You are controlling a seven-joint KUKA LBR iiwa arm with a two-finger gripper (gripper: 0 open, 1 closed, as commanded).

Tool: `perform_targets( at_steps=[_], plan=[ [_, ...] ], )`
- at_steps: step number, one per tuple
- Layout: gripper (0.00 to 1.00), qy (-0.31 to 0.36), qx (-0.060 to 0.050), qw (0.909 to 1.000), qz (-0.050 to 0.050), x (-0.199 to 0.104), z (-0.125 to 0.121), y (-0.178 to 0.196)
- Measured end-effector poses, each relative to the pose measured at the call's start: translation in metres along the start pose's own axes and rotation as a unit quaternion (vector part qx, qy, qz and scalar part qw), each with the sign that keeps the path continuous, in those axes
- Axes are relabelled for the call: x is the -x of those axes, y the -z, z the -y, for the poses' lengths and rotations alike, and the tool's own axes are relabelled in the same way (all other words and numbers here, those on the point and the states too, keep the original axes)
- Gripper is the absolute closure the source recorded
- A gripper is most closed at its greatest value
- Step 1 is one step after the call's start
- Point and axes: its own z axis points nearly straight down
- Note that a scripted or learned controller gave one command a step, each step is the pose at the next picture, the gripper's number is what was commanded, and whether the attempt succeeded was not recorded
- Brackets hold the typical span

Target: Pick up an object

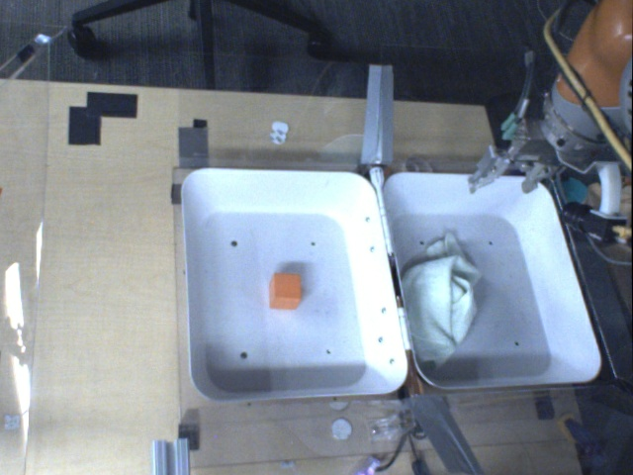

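Note:
A small orange cube (286, 291) sits near the middle of the left bin (213, 216). A crumpled white cloth (442, 293) lies in the left half of the right bin (534, 265). My gripper (507, 169) hangs over the far rim of the right bin, near its back right corner, well apart from both objects. Its two thin fingers (484, 174) are spread apart with nothing between them.
A grey metal divider post (377, 117) rises between the bins at the back. Cables and the arm's body (593, 57) crowd the right edge. A wooden bench top (89, 295) extends to the left, with black marks at its far end.

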Motion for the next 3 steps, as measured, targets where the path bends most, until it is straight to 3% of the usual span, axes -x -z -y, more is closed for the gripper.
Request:
perform_targets(
  at_steps=[1,2,3],
  plan=[
    [0.0,0.145,0.001,0.9894,0.0,-0.028,0.002,-0.113],
    [1.0,0.146,0.004,0.9893,0.001,-0.028,0.0,-0.1],
    [1.0,0.161,0.001,0.987,0.0,-0.058,0.05,-0.049]
  ],
)
